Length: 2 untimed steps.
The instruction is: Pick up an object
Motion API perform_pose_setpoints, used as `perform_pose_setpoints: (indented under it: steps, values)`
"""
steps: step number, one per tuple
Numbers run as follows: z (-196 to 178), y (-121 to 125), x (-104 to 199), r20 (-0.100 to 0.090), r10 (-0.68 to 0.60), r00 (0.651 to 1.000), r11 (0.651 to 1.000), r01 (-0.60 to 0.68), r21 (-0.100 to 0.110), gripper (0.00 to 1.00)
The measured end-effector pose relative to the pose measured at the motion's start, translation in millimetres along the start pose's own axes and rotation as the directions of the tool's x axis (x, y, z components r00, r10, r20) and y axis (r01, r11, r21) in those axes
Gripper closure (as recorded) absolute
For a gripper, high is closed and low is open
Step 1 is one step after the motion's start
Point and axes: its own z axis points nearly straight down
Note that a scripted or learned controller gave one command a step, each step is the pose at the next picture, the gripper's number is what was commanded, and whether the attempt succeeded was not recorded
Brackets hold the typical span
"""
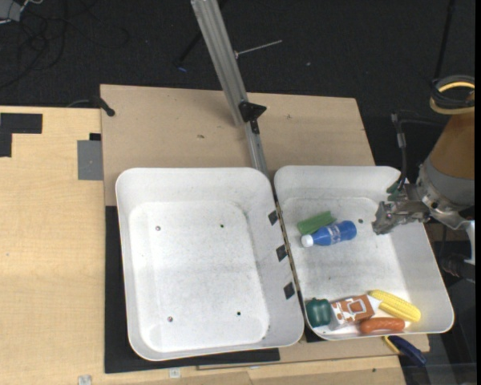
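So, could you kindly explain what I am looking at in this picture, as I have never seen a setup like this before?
This is one picture from a camera fixed above a workbench, looking down at a slant. The machine is a robot arm reaching in from the right; its gripper, a two-finger claw, hangs over the right edge of the right bin. Two shallow white bins sit side by side. The left bin is the other one. In the right bin lie a blue bottle beside a green block, and along the near edge a dark green object, an orange and white packet, a yellow corn cob and a reddish sausage. I see nothing between the claw's fingers.
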Motion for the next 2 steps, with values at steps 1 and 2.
perform_pose_setpoints:
  steps: [1,2]
  values:
    - [-29,0,-1,0.0,0.002,1.0,1.0,-0.002,0.0,1.0]
    - [-37,13,56,-0.003,-0.003,1.0,1.0,0.003,0.001,1.0]
